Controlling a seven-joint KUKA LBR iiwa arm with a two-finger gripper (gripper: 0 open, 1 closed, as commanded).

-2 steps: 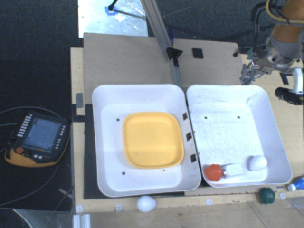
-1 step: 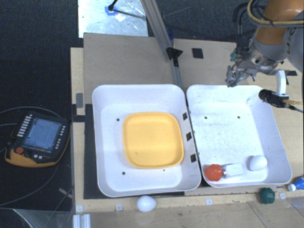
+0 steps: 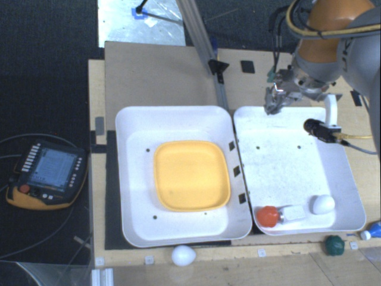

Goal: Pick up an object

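Left shallow white plastic bin (image 3: 134, 159): bears a square yellow plastic plate (image 3: 191, 175) lying flat at its centre, well clear of the bin walls. Right shallow white plastic bin (image 3: 297, 165): mostly bare floor, with an orange-red ball (image 3: 267, 215), a small clear-and-white object (image 3: 292, 213) and a white egg-shaped piece (image 3: 322, 204) crowded along the near wall, likely awkward for finger clearance. Grey two-finger gripper (image 3: 274, 105): poised above that bin's far rim, nothing in its grasp, finger spread impossible to tell, well apart from the candidates.
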